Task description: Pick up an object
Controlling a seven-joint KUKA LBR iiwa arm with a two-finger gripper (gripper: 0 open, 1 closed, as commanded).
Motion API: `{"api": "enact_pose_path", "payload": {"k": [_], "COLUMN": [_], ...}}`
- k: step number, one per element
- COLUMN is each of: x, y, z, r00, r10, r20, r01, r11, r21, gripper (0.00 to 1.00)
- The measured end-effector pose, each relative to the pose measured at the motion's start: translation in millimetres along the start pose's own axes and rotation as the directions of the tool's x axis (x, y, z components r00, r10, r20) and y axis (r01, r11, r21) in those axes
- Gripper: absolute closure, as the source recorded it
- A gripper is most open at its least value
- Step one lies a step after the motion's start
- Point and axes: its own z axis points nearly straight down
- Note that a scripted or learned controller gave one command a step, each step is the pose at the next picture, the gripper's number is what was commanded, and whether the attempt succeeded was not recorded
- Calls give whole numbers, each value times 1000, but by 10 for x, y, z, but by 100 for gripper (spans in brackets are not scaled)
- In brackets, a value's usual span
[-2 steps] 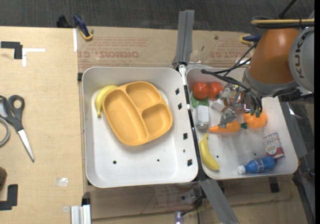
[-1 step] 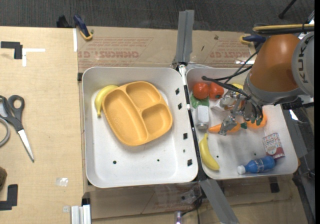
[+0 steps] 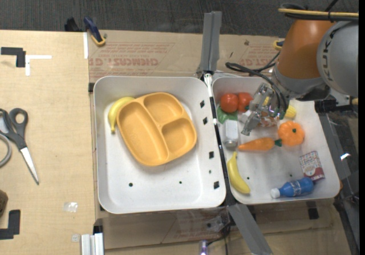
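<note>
My gripper (image 3: 258,116) hangs low over the back of the right bin (image 3: 325,191). It is just right of two red tomatoes (image 3: 230,101) and above a white bottle (image 3: 231,130). An orange carrot (image 3: 258,145) lies just in front of it, and an orange pumpkin toy (image 3: 291,133) sits to its right. A small yellow piece (image 3: 291,112) peeks out beside the wrist. Nothing is visibly held.
The right bin also holds a banana (image 3: 237,175), a blue bottle (image 3: 294,187), a small carton (image 3: 311,165) and a green item (image 3: 222,116). In the left bin (image 3: 154,191) lie a divided orange plate (image 3: 157,128) and a second banana (image 3: 116,112). Scissors (image 3: 20,141) rest on the bench at the left.
</note>
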Motion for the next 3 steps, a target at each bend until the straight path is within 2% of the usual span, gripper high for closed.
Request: {"api": "enact_pose_path", "payload": {"k": [1,2,3], "x": [132,767,85], "y": [-415,-396,-188], "z": [34,49,40], "r00": [992,950,893], "r10": [116,309,450], "r20": [42,44,28], "r01": [-115,-307,-449], "r11": [993,951,893], "r21": [-25,-35,-33], "gripper": [0,0,0]}}
